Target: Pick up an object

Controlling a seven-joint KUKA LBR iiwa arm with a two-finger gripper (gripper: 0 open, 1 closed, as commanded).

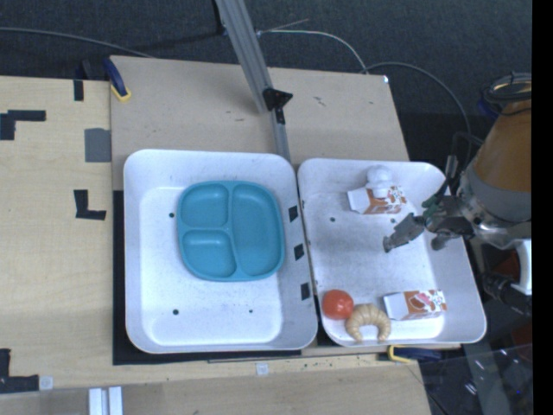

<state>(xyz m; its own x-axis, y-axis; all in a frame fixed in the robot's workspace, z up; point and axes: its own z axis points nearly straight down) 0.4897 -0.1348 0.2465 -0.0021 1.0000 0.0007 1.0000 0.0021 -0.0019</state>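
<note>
Camera view: your gripper [413, 232] hangs over the right bin [333, 199], holding nothing.

You see its jaws spread apart, with only bare bin floor between the fingers. A small carton [374, 200] with a white cap lies just above it near the bin's far edge. Along the near edge sit a red tomato [338, 303], a croissant [369, 322] touching it, and a second carton [416, 304] just beside. The left bin [151, 314] holds a blue divided plate [231, 230].

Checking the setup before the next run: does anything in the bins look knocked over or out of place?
Both small cartons in the right bin lie on their sides. Nothing is spilled or damaged.
</note>
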